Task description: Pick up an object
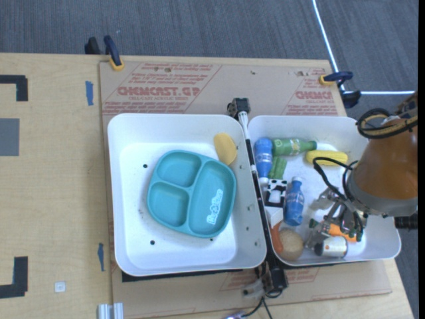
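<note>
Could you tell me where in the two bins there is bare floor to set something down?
Left bin: bare floor left of and below the teal tray. Right bin is crowded: bottles, a banana and the gripper fill it.

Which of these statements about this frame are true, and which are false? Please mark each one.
1. The teal divided tray lies in the left bin. True.
2. The yellow lemon-like object lies in the right bin. False: it lies in the left bin, near its back right corner, beside the tray.
3. The gripper is over the right bin. True.
4. The blue bottle lies on the teal tray. False: it lies in the right bin, among the other objects.
5. A green bottle lies near the back of the right bin. True.
6. The banana lies on the bench outside both bins. False: it lies inside the right bin.
</note>
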Action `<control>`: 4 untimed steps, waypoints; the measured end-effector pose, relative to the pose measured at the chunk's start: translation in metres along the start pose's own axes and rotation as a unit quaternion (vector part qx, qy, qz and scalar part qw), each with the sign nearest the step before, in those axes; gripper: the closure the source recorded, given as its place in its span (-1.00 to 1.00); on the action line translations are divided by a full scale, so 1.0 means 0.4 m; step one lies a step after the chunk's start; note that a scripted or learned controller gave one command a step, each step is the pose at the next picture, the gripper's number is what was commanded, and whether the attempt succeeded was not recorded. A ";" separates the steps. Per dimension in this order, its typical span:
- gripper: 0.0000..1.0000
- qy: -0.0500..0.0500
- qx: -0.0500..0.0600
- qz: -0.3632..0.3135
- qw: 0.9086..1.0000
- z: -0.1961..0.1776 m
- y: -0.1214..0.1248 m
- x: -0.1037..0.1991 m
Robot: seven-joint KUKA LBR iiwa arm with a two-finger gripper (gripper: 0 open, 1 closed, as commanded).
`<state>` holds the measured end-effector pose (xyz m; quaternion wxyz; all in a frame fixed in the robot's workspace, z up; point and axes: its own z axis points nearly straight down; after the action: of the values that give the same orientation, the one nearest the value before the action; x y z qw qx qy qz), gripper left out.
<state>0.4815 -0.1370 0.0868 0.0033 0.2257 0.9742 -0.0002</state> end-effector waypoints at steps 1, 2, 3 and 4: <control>-1.00 -0.001 0.001 -0.099 0.995 -0.001 0.090 0.044; -1.00 -0.001 0.001 -0.099 0.995 -0.001 0.090 0.044; -1.00 -0.001 0.001 -0.099 0.995 -0.001 0.090 0.044; -1.00 -0.001 0.001 -0.099 0.995 -0.001 0.090 0.044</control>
<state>0.4817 -0.0969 0.0871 0.0041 0.1280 0.9918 -0.0012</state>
